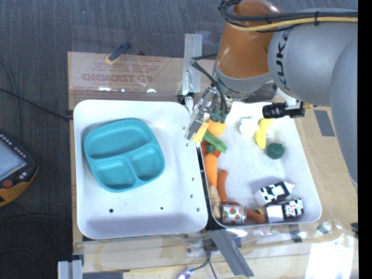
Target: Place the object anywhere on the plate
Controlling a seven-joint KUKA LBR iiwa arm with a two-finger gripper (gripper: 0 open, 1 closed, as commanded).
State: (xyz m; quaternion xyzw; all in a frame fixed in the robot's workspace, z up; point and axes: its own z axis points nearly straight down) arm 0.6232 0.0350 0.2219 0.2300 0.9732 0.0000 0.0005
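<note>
A teal divided plate (122,153) lies in the left white bin (168,214), towards its back left. My gripper (201,121) hangs low over the back left corner of the right bin (308,179), right at the wall between the two bins. A small yellow and orange toy piece (208,131) sits directly under the gripper tip, touching or nearly touching it. Whether the piece is gripped is hidden by the wrist. The plate holds nothing.
The right bin carries a yellow banana (263,132), a green ball (275,150), a white piece (247,124), carrots (211,168), two cow-patterned boxes (274,192), and a red can (233,213). A cardboard sheet (125,74) lies behind the left bin.
</note>
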